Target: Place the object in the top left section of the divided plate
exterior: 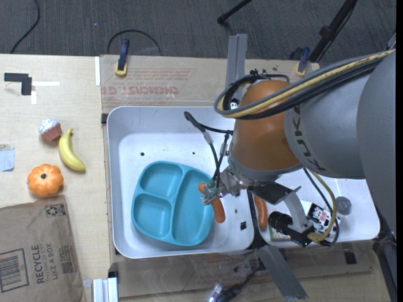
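Note:
A blue divided plate (pixel 169 203) with three sections lies in the left white bin (pixel 126 168). An orange-red sausage (pixel 218 211) lies slanted at the plate's right rim, its upper end over the edge of the large right section. My gripper (pixel 210 195) reaches down from the orange wrist band and sits on the sausage's upper part, with orange showing on both sides of the fingers, so it looks shut on the sausage. The plate's top left section (pixel 156 180) holds nothing.
A second orange sausage (pixel 260 211) lies in the right bin, beside a small white card (pixel 319 216) and a silver disc (pixel 343 204). On the bench to the left sit a banana (pixel 70 151), a small pumpkin (pixel 45 180) and a cupcake (pixel 50 130). The arm covers most of the right bin.

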`<action>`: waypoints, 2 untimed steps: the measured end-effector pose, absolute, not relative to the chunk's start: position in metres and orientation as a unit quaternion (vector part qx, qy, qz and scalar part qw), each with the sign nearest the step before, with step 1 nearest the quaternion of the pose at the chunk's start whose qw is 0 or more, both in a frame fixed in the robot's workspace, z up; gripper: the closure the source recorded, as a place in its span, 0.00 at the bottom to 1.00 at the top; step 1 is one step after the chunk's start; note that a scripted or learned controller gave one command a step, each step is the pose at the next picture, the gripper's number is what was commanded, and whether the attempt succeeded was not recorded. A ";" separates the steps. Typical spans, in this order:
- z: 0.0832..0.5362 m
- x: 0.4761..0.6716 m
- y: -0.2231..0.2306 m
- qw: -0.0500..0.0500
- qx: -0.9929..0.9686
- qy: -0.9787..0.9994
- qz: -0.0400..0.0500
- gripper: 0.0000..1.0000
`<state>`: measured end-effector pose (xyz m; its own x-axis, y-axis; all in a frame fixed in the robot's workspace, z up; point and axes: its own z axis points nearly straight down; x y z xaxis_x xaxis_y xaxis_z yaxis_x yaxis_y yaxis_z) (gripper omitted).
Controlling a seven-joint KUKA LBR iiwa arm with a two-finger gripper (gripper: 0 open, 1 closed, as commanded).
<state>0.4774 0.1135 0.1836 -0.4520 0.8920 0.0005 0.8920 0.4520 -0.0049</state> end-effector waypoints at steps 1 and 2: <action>0.234 0.479 0.085 -0.001 -0.396 -0.918 0.000 1.00; 0.172 0.477 0.126 0.001 -0.215 -0.977 0.001 1.00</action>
<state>0.4775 0.1264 0.1724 -0.9077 0.4196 0.0022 0.4196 0.9077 -0.0020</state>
